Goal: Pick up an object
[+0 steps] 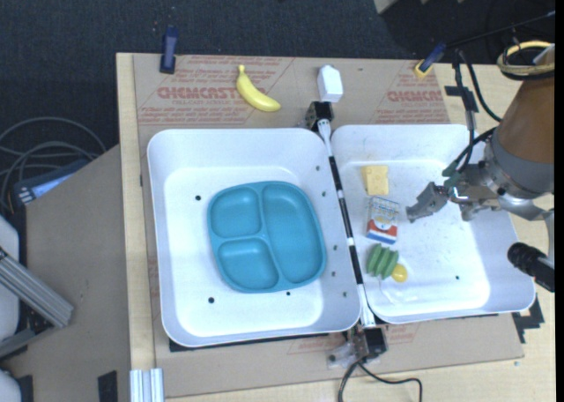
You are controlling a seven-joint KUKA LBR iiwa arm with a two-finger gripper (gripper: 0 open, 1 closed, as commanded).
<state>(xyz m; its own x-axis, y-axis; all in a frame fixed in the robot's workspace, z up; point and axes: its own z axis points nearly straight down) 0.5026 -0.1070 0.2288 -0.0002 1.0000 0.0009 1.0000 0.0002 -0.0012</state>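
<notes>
My gripper [425,203] hangs over the middle of the right bin [467,277], its fingers pointing left and nothing visible between them. Left of it lie a yellow sponge-like block [376,180], a small red, white and blue carton [382,220], a green ridged object [382,259] and a small yellow piece [400,273]. The carton is the nearest object, a short way to the gripper's lower left.
The left bin [176,303] holds a blue sectioned plate [264,234]. A banana [254,92] and a white object [330,83] lie on the cardboard behind the bins. A black clamp [319,115] sits on the divider between the bins.
</notes>
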